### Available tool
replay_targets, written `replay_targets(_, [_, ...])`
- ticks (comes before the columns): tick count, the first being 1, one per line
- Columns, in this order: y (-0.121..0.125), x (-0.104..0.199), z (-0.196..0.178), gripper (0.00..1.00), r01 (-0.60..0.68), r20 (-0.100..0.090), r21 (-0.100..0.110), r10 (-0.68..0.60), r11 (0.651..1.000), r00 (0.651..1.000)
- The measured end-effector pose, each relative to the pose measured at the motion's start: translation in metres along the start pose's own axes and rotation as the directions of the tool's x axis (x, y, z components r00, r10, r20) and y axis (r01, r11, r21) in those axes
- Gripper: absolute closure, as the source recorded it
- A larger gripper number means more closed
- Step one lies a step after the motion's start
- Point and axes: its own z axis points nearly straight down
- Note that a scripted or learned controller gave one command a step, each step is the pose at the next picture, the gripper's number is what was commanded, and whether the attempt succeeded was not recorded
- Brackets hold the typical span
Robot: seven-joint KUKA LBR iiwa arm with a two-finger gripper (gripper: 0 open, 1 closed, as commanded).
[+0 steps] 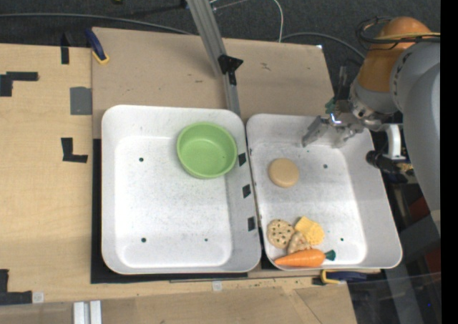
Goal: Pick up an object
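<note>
On a tan bench (pixel 43 172) over dark floor, two white bins (pixel 129 244) sit side by side, and above the right bin's far edge the claw (pixel 328 131) hangs spread open, holding nothing, apart from the round biscuit (pixel 283 172) nearer.

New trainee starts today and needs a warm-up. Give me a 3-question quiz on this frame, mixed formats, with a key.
1. True or false: the green bowl sits in the right bin.
2. Which item lies nearest the gripper? A) carrot B) round tan piece C) cookie
3. Fill in: the carrot, cookie and yellow cracker cluster at the right bin's ____ edge, the one nearest the camera.

Key
1. False: it sits in the left bin.
2. B
3. front
</note>
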Motion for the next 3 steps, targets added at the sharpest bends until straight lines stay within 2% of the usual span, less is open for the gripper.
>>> replay_targets(1, [-0.001, 0.001, -0.007, 1.00, 0.001, 0.001, 0.001, -0.001, 1.000, 1.000])
replay_targets(2, [-0.004, 0.000, -0.050, 1.00, 0.002, 0.013, -0.034, -0.002, 0.999, 1.000])
replay_targets(3, [-0.014, 0.002, -0.103, 1.00, 0.002, 0.013, -0.035, -0.002, 0.999, 1.000])
